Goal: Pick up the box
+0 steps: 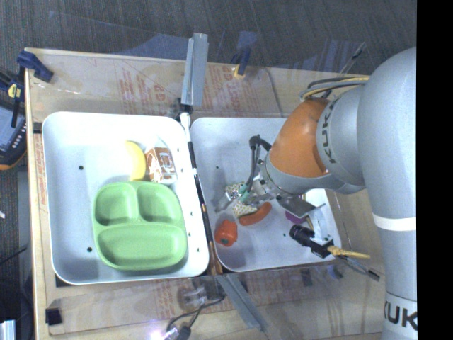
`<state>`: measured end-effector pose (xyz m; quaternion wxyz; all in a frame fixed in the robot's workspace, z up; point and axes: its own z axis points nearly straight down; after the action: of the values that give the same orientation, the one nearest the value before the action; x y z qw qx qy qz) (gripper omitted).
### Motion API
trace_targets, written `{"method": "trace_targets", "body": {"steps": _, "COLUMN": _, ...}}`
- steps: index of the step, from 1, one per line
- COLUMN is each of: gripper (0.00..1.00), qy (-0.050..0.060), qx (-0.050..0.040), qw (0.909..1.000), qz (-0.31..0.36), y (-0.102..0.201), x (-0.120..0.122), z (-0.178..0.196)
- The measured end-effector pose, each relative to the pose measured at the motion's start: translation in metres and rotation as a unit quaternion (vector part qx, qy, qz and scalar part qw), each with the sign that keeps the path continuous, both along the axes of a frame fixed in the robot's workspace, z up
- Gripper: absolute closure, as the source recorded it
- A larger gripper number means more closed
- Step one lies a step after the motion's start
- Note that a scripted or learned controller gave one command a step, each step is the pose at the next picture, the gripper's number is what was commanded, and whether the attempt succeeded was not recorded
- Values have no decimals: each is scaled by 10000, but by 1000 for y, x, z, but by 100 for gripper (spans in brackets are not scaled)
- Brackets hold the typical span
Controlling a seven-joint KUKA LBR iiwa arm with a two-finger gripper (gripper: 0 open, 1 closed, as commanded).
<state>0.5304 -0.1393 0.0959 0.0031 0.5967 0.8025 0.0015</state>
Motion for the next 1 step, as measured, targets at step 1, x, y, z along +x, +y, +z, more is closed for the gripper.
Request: {"method": "trace_targets", "body": {"steps": 1, "gripper": 100, "qy": -15, "qx": -17, "qw": 10000, "qz": 18, "y": -1, "x": 2, "z": 11}}
